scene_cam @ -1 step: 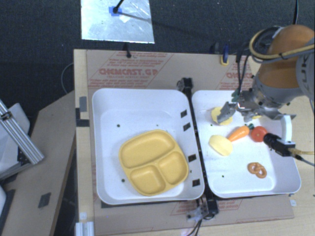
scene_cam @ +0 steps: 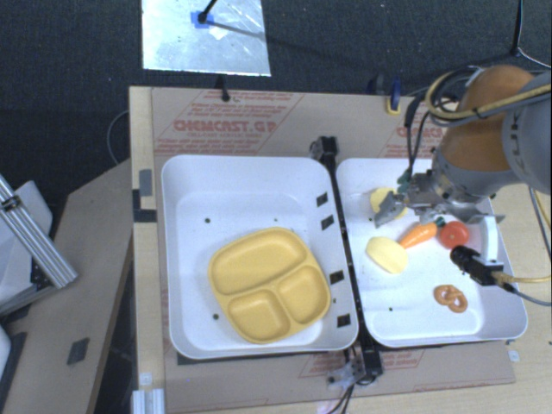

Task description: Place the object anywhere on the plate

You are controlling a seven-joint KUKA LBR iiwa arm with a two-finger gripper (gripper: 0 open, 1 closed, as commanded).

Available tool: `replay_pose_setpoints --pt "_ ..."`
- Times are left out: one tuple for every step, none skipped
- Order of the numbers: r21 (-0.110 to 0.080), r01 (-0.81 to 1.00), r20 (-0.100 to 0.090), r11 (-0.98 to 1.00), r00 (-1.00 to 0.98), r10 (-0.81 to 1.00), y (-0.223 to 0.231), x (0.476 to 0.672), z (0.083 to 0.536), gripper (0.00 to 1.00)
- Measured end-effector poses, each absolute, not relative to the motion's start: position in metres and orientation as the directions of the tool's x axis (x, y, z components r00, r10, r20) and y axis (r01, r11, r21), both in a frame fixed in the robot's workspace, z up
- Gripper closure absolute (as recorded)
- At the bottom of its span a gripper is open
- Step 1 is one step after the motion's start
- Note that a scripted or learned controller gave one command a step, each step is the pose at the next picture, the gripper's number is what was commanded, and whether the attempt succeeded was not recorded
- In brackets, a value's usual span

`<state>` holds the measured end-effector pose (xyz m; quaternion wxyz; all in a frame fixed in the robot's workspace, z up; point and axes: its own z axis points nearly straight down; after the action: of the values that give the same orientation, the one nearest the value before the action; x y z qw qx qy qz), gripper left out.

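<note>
Seen from above: table (scene_cam: 216,110) w/ two shallow white bins side by side. Nearest, in left bin (scene_cam: 185,231), yellow three-compartment plate (scene_cam: 269,283), lying toward that bin's near-right corner, nothing on it. In right bin (scene_cam: 509,317), near edge first: small brown pretzel (scene_cam: 450,297) toward near-right corner, apart from the rest. Farther back, pale yellow rounded piece (scene_cam: 386,254) close to the divider betw. bins. Just beyond it, orange carrot (scene_cam: 419,234) lying at a slant, its far end next to a red tomato (scene_cam: 454,233). Another pale yellow piece (scene_cam: 379,199) at the bin's far-left area, partly hidden by gripper. Gripper (scene_cam: 390,211) low over right bin's far half, just beside carrot and the far yellow piece; whether fingers apart or together – can't tell from this angle, nothing clearly betw. them. Grey arm w/ orange band (scene_cam: 483,119) reaching in from table's right edge, cables looped over it. Black fitting w/ cable (scene_cam: 479,267) over bin's right side, near tomato. All food items in right bin, well apart from plate. Beyond table's far edge, silvery square sheet (scene_cam: 205,24) on dark floor.
</note>
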<state>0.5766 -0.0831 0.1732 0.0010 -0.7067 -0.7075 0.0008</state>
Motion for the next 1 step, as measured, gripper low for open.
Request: replay_pose_setpoints --pt "-0.003 1.000 0.000 0.001 -0.001 1.000 -0.0832 0.5695 0.1133 0.00"
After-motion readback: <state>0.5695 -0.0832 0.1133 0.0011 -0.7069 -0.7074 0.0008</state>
